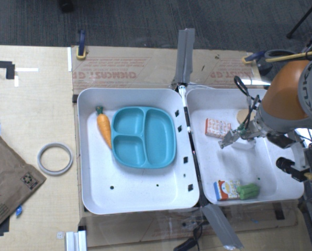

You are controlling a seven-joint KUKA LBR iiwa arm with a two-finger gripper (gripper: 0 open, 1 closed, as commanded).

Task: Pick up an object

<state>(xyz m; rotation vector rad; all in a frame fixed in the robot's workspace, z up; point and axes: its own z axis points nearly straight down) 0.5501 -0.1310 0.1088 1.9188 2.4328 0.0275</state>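
Note:
My gripper hangs over the middle of the right bin, reaching in from the right under the orange wrist band. A small pink and white box lies just to its upper left, apart from it. A carton with orange and white print rests near the front wall of the same bin, with a green object touching its right end. In the left bin lie an orange carrot and a teal divided plate.
A roll of tape sits on the bench left of the bins, with a brown cardboard box at the far left. A grey divider post rises between the bins at the back. Cables and arm hardware crowd the right edge.

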